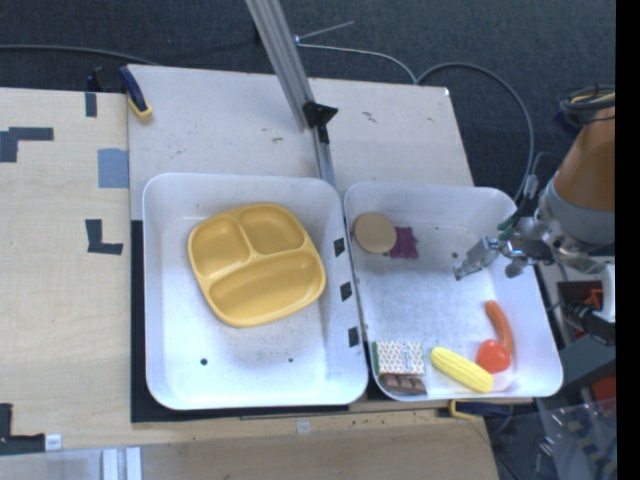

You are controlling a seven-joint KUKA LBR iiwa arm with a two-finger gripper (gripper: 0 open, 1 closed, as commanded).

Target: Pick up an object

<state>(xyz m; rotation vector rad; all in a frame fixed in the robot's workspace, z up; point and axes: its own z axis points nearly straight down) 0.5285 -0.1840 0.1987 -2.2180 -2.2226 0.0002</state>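
Observation:
The right bin [437, 200] holds several toy foods. A tan round disc [375, 233] lies at its far left, touching a small purple piece [405, 242]. Along the near edge lie a checkered wafer block [401, 358], a yellow corn cob [461, 368] and a red piece [492, 356]. An orange carrot-like stick [499, 324] lies just above the red piece. My gripper [478, 258] hangs over the right side of this bin, above the carrot and apart from every object. I see nothing in its grasp.
The left bin [165, 298] holds a yellow divided plate [258, 263]. A metal pole [285, 48] slants in from the top toward the gap between the bins. Cables run behind the right bin. A blue and yellow clip [135, 93] lies at the bench's far left.

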